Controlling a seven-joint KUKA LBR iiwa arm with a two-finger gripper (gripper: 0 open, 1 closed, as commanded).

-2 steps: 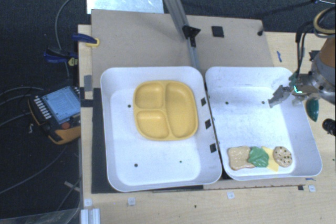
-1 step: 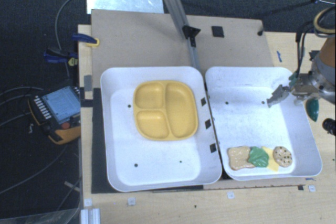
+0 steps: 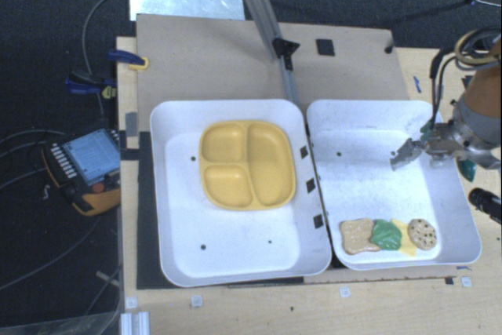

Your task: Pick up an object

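Observation:
In the right bin [image 3: 369, 169], a row of small food pieces lies along the near wall: a tan toast slice [image 3: 358, 235], a green leafy piece [image 3: 386, 234], a flat yellow piece [image 3: 406, 242] and a chocolate-chip cookie [image 3: 422, 233]. My gripper [image 3: 405, 156] hangs over the right part of this bin, above and behind the pieces, well apart from them. The grey arm [image 3: 478, 121] enters from the right edge. I see nothing held at the gripper's tip.
The left bin [image 3: 176, 247] holds a yellow divided plate [image 3: 247, 165] in its far half. A slanted metal pole [image 3: 263, 4] crosses the cardboard behind the bins. Cables, clamps and a small device [image 3: 86, 161] lie on the floor at the left.

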